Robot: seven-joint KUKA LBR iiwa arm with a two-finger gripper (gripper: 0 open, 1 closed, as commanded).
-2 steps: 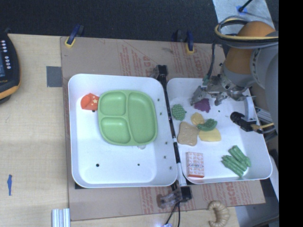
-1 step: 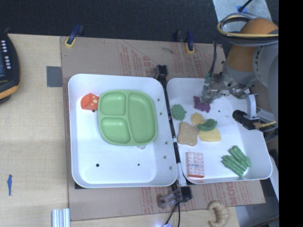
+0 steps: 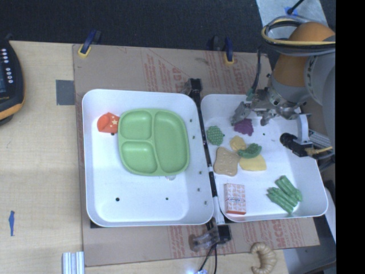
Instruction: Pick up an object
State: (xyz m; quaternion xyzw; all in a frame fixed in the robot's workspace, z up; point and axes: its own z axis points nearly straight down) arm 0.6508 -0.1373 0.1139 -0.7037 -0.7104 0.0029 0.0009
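1. One purple toy (image 3: 244,127) is sitting at the back of the right bin (image 3: 311,210), directly under the gripper (image 3: 255,114); judging it the likely pick target.
2. Gripper is hovering right over it, touching or just above, can't tell which. Claw state: can't tell, released or clenched, since the mechanism is hiding the tips.
3. Neighbours are crowding the front side: green knobbly piece (image 3: 215,135) to the view's left, leafy green bit (image 3: 250,150) and yellow piece (image 3: 252,164) just in front, tan slab (image 3: 226,161) beyond.
4. For a good pick: approaching straight down, centring on the purple toy, closing slowly, lifting w/o dragging the neighbours.
5. Further out: green beans (image 3: 284,193) and red-white box (image 3: 234,198) are lying near the front; left bin (image 3: 102,210) is holding a green divided plate (image 3: 154,141) and a red toy (image 3: 108,123).
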